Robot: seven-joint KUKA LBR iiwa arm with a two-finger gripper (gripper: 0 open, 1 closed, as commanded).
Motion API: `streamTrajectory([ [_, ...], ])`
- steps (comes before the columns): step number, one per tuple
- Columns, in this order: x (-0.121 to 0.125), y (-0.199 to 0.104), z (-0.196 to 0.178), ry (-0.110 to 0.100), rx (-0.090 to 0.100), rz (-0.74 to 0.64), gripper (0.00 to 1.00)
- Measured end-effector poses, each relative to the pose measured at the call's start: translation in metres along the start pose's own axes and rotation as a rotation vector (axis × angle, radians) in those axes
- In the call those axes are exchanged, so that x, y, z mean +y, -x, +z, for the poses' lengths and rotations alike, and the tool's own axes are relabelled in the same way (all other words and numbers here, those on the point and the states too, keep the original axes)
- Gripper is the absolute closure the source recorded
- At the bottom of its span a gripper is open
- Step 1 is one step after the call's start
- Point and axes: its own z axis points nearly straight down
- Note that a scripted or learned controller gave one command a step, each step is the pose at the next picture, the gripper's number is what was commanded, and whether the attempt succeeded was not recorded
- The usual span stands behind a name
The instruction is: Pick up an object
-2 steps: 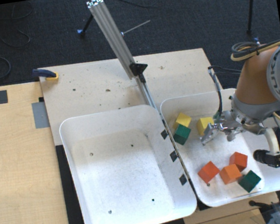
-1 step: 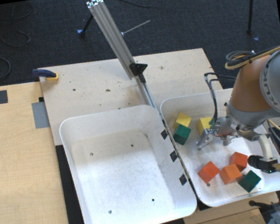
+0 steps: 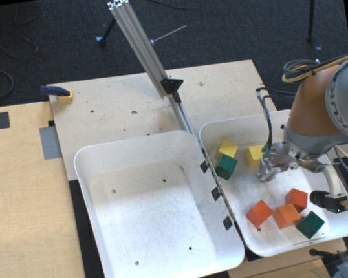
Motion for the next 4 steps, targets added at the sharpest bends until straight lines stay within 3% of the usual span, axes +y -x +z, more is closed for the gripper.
streamTrajectory([
  [2,0.01,-0.002,-0.117,0.007,-0.003,-0.011,1.0],
  [3,0.01,-0.001,-0.139,0.003,-0.002,-0.011,1.0],
  [4,0.005,-0.058,-0.126,-0.003,0.001,-0.014,1.0],
])
